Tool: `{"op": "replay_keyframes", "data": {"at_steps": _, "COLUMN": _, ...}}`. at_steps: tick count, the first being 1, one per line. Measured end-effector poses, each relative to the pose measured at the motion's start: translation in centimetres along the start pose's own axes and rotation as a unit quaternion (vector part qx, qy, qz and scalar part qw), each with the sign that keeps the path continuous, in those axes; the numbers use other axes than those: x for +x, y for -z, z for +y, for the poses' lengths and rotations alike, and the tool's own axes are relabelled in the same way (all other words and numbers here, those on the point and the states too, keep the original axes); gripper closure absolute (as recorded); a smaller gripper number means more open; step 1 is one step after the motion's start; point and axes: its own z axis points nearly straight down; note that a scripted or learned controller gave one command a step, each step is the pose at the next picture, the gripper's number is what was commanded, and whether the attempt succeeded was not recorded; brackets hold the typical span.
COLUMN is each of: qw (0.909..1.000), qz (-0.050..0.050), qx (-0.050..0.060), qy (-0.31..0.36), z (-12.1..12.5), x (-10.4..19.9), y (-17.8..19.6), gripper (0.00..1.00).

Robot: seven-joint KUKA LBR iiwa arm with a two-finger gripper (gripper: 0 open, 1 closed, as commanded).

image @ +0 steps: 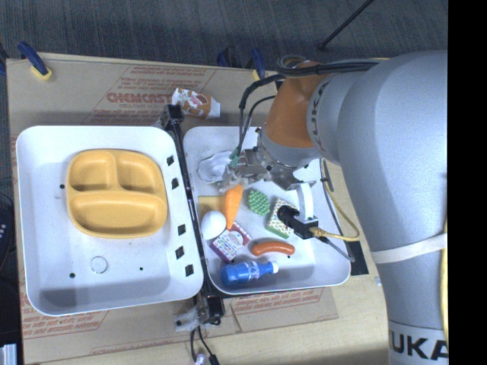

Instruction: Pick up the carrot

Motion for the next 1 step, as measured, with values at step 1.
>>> {"op": "replay_keyframes", "data": {"at_steps": 1, "qw": 0.9943, "qz": 0.0, "qx": -0.002, "qy": 0.107, "z": -7.57, "x": 0.24, "y": 10.59, "gripper": 1.0}}
